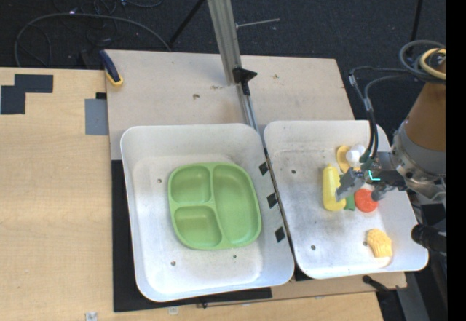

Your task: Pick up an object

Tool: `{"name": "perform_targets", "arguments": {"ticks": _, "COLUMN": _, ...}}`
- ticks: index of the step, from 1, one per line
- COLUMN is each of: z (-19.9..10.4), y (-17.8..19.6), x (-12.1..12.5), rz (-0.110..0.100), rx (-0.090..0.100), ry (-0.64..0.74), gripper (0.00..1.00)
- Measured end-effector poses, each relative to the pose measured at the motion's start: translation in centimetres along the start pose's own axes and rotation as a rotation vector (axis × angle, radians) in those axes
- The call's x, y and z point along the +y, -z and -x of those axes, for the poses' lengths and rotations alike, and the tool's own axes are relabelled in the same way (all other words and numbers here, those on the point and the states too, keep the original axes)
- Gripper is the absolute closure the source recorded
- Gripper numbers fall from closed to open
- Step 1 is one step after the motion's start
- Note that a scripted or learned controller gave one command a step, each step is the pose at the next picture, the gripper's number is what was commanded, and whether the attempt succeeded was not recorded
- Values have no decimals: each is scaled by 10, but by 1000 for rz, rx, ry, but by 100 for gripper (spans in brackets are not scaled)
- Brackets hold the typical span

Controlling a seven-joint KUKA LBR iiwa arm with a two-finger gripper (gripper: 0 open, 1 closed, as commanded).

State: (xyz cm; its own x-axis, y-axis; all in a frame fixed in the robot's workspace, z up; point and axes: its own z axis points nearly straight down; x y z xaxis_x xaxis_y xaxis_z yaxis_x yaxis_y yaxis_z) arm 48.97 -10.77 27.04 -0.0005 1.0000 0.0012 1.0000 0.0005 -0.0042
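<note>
two shallow white bins are seen side by side on the bench. the left bin [145, 254] is occupied by a green divided plate [215, 204], set flat near its middle, with three compartments visible.

the right bin [306, 167] is where the action is found. the arm [426, 130] is brought in from the right, its orange band seen above the wrist, and the gripper [357, 183] is lowered over a small cluster of toys near the bin's right side. a yellow banana-shaped toy [332, 188] is laid lengthwise just to the left of the gripper, touching or almost touching it. a red tomato-like toy [365, 202] is seen just below the gripper, with a bit of green [349, 204] beside it. a second yellow and white piece [348, 155] is found just above the gripper. well apart from that cluster, towards the bin's lower right corner, a yellow corn cob [378, 242] is left lying alone.

whether the fingers are spread or closed cannot be told from here; they are blurred against the toys, and nothing is clearly seen clamped between them. all toys are seen resting on the bin floor.

behind the bins, a metal post [224, 28] is stood upright on the bench.
</note>
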Motion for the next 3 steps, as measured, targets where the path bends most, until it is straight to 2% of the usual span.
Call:
{"name": "perform_targets", "arguments": {"ticks": 1, "z": 0, "y": 0, "x": 0, "rz": 1, "rx": 0, "ry": 0, "gripper": 0}}
{"name": "perform_targets", "arguments": {"ticks": 2, "z": 4, "y": -60, "x": -7, "rz": -4, "rx": 1, "ry": -1, "gripper": 0}}
{"name": "perform_targets", "arguments": {"ticks": 3, "z": -6, "y": -110, "x": -6, "rz": -5, "rx": 1, "ry": 0, "gripper": 0}}
